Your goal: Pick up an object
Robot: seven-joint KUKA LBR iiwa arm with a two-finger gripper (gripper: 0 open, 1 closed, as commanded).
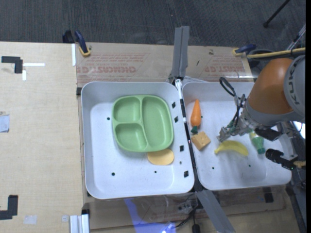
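In the right bin [233, 178] lie a yellow banana [232, 148], an orange carrot [195, 112], a tan block [200, 141] and a small green item [257, 143]. My gripper [227, 132] hangs low over the bin, just above the banana's left end and to the right of the tan block. The arm's orange band [272, 89] sits above it and hides part of the bin's right side. Nothing is visibly held.
The left bin [97, 169] holds a green divided plate [143, 123] with a flat orange-yellow disc [161, 157] at its lower edge. A grey divider post [181, 52] stands behind the bins. Blue clamps [80, 40] sit at the bench's back edge.
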